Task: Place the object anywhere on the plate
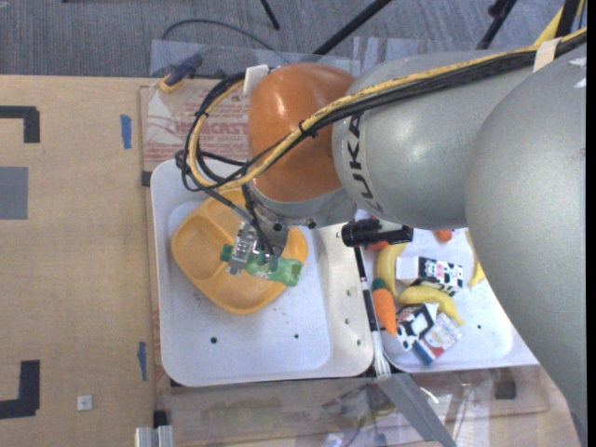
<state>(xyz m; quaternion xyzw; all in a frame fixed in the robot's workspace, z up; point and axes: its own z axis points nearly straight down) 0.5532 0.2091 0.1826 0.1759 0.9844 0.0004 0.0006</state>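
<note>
Hovering over the yellow divided plate point(209, 259) in the left bin point(186, 352), my gripper point(250, 250) pinches a green packet point(279, 270) at its left end; the packet's long axis trails rightward, already above the plate's right rim.

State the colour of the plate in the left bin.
Yellow-orange plate, camera view.

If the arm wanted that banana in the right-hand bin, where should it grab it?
Grip the banana across its narrow middle, coming straight down from above. It lies flat with its curved length exposed, though a small carton and other items crowd close beside it.
</note>
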